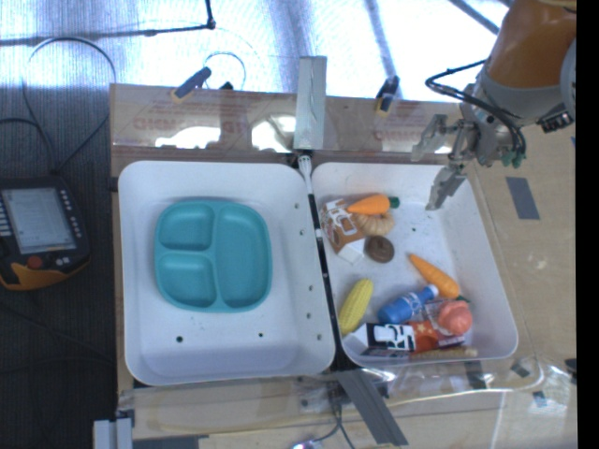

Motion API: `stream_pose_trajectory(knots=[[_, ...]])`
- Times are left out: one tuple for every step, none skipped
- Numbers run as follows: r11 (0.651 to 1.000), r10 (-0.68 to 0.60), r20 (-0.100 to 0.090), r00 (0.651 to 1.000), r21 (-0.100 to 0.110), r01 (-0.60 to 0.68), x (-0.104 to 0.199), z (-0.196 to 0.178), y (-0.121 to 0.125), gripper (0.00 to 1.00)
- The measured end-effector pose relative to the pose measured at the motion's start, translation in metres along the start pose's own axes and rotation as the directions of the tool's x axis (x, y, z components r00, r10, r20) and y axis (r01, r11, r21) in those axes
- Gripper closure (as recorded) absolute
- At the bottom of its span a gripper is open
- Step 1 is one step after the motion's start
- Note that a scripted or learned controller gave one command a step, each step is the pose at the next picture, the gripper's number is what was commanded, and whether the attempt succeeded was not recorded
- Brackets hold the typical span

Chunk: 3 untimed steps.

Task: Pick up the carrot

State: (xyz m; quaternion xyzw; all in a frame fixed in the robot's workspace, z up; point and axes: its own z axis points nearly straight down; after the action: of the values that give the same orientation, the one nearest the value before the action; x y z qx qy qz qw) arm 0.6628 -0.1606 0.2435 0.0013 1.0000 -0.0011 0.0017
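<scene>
An orange carrot with a green top lies near the back of the right bin, resting against a small cardboard box. A second orange, carrot-shaped piece lies further forward on the bin's right side. My gripper hangs over the bin's far right corner, to the right of the green-topped carrot and apart from it. Its fingers are open and hold nothing.
The right bin also holds a brown round item, a yellow corn cob, a blue bottle, a red-orange item and a black-and-white pack. The left bin holds a teal divided plate.
</scene>
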Motion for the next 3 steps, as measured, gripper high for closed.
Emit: stream_pose_trajectory(knots=[[0.935,-0.355,0.005,0.935,0.001,0.355,0.054,0.146,-0.010,0.00],[0.931,-0.365,0.018,0.931,-0.004,0.366,0.096,0.151,-0.054,0.00],[0.956,-0.293,0.018,0.956,0.008,0.293,0.119,0.151,-0.053,0.00]])
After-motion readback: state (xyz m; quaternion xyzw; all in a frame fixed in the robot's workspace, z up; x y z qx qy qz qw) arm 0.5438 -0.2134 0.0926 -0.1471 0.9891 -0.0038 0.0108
